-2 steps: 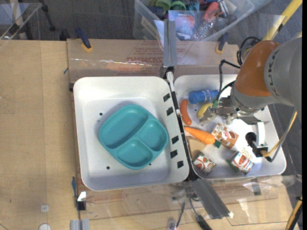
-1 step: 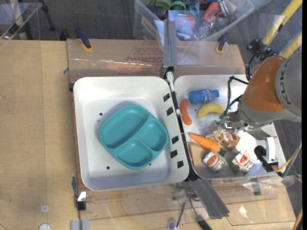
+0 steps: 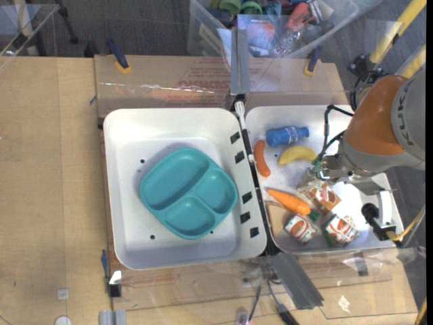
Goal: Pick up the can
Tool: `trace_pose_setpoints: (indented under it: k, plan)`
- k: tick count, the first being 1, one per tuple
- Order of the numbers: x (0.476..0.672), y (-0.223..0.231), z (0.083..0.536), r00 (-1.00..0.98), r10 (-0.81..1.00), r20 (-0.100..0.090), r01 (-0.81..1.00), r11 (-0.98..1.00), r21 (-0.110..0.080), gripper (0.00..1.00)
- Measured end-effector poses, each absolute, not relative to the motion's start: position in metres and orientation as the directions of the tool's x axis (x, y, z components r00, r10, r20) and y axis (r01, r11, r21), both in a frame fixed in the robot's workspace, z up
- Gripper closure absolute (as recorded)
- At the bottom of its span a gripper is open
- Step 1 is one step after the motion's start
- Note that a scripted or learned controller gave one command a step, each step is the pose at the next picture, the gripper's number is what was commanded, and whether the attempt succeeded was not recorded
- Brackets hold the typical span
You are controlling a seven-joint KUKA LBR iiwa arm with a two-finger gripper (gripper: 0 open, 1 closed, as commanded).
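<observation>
Three cans with red and white labels lie in the right bin (image 3: 369, 117). One can (image 3: 325, 196) is in the bin's middle, a second can (image 3: 300, 228) lies near the front wall, and a third can (image 3: 341, 229) is to its right. The arm, with its orange band (image 3: 379, 124), reaches in from the right. My gripper (image 3: 320, 175) hangs low over the bin, just behind the middle can and close to its upper end. The wrist hides where the gripper meets the can.
Also in the right bin are a blue bottle (image 3: 286, 135), a yellow banana (image 3: 298, 155), a red sausage (image 3: 261, 158) and an orange carrot (image 3: 289, 201). The left bin (image 3: 122, 181) holds a teal divided plate (image 3: 188, 192). A clear box of toys (image 3: 270, 12) stands behind.
</observation>
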State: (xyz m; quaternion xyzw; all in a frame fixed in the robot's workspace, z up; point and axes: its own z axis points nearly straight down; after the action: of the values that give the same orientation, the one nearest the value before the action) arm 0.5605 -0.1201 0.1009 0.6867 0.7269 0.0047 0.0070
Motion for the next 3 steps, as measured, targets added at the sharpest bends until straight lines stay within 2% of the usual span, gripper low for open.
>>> trace_pose_setpoints:
  k: [1,2,3]
  plan:
    - [0.564,-0.086,0.184,0.214,0.977,-0.001,0.977,-0.214,0.000,1.00]
    - [0.576,-0.079,0.227,0.471,0.882,-0.002,0.882,-0.471,-0.002,1.00]
    - [0.576,-0.078,0.228,0.471,0.882,-0.001,0.882,-0.471,-0.002,0.00]
